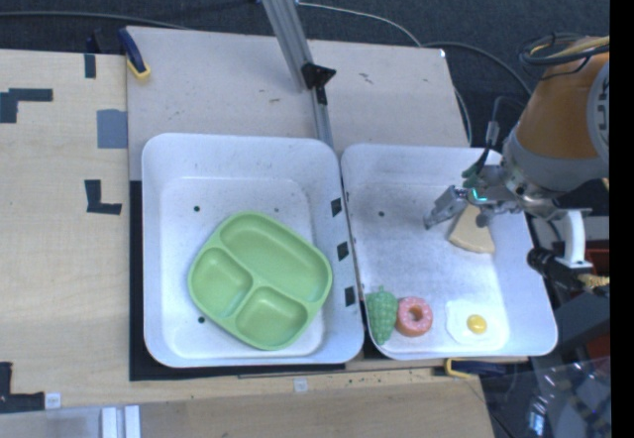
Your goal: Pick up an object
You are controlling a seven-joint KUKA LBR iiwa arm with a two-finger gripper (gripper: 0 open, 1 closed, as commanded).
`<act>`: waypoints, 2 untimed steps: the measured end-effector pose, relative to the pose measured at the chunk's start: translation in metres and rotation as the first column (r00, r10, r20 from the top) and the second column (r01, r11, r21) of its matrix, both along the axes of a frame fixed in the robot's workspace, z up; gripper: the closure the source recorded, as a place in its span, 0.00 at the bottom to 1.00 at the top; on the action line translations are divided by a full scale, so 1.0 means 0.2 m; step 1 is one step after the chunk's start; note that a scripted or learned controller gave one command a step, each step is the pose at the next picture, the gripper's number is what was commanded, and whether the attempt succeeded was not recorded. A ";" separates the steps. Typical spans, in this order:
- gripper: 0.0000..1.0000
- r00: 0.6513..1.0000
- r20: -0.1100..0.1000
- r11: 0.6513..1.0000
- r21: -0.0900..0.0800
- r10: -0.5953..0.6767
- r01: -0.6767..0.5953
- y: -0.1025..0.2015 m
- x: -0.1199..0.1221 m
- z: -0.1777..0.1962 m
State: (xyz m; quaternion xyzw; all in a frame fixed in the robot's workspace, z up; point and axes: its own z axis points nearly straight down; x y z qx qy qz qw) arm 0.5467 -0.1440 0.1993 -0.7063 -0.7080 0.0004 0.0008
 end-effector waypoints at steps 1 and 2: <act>0.00 1.000 -0.004 1.000 0.000 -0.001 0.001 0.05 0.02 -0.26; 0.00 1.000 -0.006 1.000 0.000 -0.001 0.001 0.05 0.01 -0.53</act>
